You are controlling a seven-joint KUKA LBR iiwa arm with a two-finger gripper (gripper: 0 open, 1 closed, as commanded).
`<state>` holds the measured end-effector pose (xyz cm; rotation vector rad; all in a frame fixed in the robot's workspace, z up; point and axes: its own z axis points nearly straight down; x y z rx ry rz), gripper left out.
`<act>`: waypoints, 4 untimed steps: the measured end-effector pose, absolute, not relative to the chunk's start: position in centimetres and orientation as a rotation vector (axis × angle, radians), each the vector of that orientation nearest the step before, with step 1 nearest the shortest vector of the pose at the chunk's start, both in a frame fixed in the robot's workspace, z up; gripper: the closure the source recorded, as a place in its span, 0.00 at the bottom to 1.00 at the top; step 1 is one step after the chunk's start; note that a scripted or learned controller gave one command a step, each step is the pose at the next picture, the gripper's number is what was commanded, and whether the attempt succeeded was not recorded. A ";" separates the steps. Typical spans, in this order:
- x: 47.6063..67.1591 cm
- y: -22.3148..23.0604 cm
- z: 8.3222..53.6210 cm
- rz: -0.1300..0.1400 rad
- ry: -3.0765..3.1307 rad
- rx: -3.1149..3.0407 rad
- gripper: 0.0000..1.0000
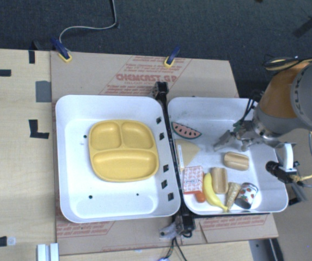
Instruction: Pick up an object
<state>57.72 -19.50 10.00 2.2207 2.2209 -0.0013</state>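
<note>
Bread roll (236, 160) | just below claw (233, 138) | apart, ungripped

Dark carpet (199, 15) behind — cardboard sheet (145, 75) on wooden bench (14, 162).

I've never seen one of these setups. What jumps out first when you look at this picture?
The yellow divided plate catches the eye first, sitting alone in the left white bin. Next comes the clutter of toy food in the right white bin: a watermelon slice, a banana and a bread roll. The grey and orange robot arm reaches in from the right, its gripper low near the bread roll.
</note>
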 end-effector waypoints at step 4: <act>67.0 -20.2 10.7 -0.004 2.220 2.208 1.00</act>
